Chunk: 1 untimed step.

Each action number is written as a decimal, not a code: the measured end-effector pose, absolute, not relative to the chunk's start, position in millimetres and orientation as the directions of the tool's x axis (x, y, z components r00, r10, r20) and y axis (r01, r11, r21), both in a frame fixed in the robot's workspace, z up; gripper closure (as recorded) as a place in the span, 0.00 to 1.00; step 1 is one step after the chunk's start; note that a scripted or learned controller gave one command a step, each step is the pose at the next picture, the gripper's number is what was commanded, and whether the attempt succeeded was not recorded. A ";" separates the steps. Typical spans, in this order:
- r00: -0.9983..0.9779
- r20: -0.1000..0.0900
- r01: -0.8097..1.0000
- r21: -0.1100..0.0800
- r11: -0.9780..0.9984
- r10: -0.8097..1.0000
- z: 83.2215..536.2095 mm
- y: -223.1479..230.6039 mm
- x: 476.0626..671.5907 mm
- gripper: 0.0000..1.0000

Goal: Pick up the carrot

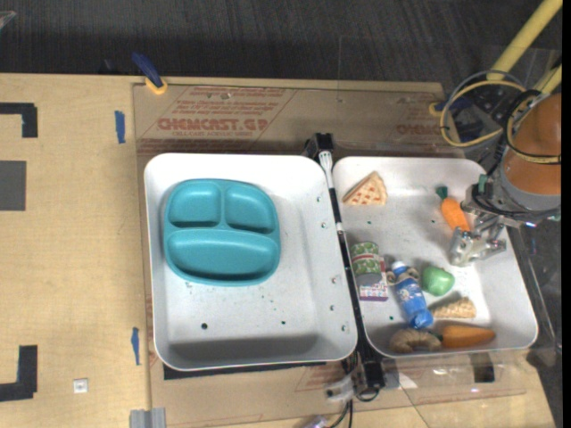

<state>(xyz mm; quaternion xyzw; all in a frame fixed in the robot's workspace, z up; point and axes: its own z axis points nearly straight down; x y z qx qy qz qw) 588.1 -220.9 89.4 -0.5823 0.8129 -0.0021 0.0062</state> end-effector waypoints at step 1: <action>-0.327 -0.015 -0.945 -0.020 0.327 -0.945 102.1 -219.7 591.4 1.00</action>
